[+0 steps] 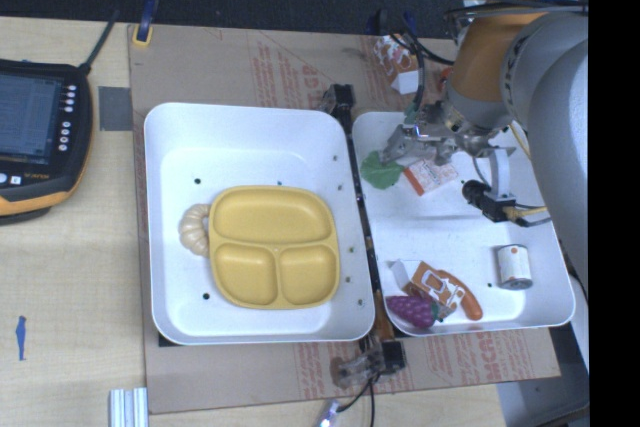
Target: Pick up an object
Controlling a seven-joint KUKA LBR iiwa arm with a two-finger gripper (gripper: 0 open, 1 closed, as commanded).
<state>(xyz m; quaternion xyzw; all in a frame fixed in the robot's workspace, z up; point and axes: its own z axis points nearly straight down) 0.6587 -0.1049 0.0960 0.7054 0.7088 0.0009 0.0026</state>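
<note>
- The pincer (415, 143) hangs low over the right bin's (540, 315) far left corner — whether it grips anything, I cannot tell.
- The green piece (380, 171) lies just left of it, the red-and-white packet (432, 177) just below.

The grey arm (555, 85) fills the upper right of the frame, its orange band (485, 50) toward the top. The end effector (420, 143) points down-left near centre right, its metal fingers (400, 147) blurred.

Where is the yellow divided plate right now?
The yellow divided plate lies in the left bin, toward its lower middle. A small beige ridged object touches the plate's left edge.
</note>
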